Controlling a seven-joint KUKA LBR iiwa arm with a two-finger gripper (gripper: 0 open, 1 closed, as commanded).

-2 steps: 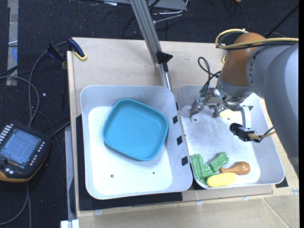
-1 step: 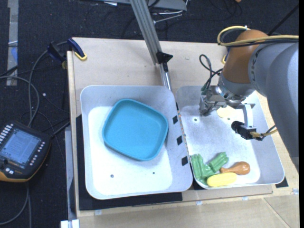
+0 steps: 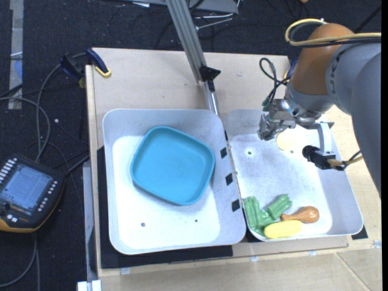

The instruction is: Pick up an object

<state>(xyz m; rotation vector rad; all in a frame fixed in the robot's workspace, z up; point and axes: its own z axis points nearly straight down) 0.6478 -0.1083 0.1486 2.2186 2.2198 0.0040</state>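
Now the grey arm (image 3: 339,71) reaches over the right bin (image 3: 339,180) on the counter (image 3: 151,80), and the left bin (image 3: 118,162) carries a blue plate (image 3: 173,164), stiff and probably too wide to grasp. Smaller toys lie at the near edge of the right bin, well apart from the jaws (image 3: 267,132): green vegetables (image 3: 264,210), a yellow piece (image 3: 283,229) and a brown drumstick (image 3: 302,214), all probably light and smooth. I would take the yellow piece across its middle; I cannot tell if the jaws are apart or together.

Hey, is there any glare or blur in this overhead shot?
Camera view: sharp overall; a bright glare patch on the right bin floor beside the gripper; soft shadow under the blue plate; the floor around the bench is dim.
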